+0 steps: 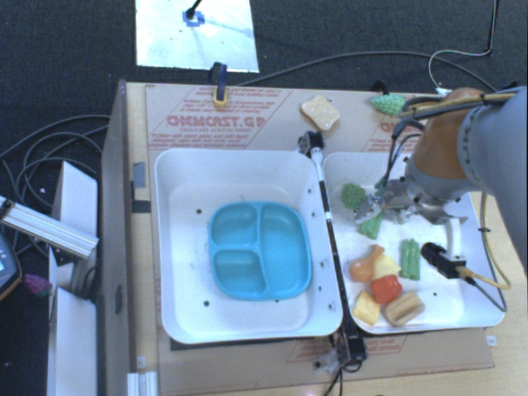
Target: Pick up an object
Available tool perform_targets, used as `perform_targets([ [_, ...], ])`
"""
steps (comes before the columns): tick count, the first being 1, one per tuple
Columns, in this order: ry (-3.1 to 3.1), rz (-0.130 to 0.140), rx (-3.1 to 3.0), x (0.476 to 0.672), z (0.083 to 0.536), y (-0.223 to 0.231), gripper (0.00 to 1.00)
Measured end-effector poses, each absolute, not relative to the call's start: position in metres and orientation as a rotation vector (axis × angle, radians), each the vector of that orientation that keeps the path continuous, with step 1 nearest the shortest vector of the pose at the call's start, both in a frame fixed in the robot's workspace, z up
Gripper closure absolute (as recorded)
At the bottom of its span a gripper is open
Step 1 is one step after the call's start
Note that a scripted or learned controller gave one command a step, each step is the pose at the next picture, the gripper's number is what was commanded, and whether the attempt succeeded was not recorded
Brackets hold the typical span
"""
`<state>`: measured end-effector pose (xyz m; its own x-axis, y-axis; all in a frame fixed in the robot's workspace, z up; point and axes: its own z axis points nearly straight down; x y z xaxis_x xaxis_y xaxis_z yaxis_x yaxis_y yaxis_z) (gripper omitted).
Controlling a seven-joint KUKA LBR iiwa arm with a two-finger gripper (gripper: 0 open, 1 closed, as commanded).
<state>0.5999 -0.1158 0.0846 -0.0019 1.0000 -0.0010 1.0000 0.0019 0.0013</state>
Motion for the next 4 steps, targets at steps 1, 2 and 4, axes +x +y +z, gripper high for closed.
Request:
perform_targets([
  [1,2.223,0.000,2.221,0.535,0.084,-0.090,0.00],
  [2,2.222,0.001,2.221,0.522,0.084,-0.089,0.00],
  [4,2.222,0.000,2.221,0.513,0.084,-0.107,0.00],
])
